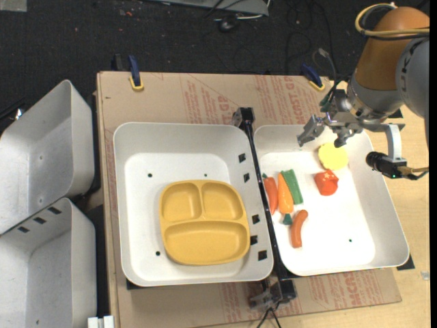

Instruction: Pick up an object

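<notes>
Glossy yellow three-compartment tray [203,222] sat in left bin [130,203], round yellow piece [333,157] and plastic vegetables in right bin [382,238], end effector [326,130] hovered splayed open, gripping nothing

The near half of the right bin [355,248] is being left open for a descent. Its far half is being crowded by the pincer [332,130], a yellow piece [333,157], a red piece [327,182] and a vegetable cluster [285,197].
</notes>
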You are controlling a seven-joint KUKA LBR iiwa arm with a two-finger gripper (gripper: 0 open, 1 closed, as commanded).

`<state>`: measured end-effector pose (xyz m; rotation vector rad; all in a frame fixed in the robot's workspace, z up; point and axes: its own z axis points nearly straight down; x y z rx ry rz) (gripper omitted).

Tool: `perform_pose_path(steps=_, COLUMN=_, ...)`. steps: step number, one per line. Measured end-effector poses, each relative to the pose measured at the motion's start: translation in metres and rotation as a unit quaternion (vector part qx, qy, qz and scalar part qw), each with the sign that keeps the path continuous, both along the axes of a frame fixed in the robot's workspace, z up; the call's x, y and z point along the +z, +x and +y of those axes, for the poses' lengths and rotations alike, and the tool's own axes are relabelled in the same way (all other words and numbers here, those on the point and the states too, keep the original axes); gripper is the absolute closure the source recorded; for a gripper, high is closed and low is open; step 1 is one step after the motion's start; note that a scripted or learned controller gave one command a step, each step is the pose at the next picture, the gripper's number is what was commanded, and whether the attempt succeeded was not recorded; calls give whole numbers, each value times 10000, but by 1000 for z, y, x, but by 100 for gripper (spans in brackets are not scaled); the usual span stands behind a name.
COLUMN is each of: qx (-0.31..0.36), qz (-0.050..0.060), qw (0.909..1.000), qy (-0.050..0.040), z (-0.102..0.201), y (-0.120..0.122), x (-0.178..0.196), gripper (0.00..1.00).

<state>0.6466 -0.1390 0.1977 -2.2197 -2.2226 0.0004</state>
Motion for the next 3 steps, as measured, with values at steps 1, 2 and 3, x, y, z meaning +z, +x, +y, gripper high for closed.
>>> perform_pose_path(steps=1, qx=13, qz=18, qw=10000, qy=2, z=7, y=1, x=-62, gripper=0)
perform_pose_path(steps=2, qx=10, qz=7, qw=10000, qy=-2, z=8, y=0, x=-108, gripper=0)
perform_pose_path(steps=3, qx=13, qz=-13, qw=10000, qy=-6, z=8, y=1, x=-95, gripper=100)
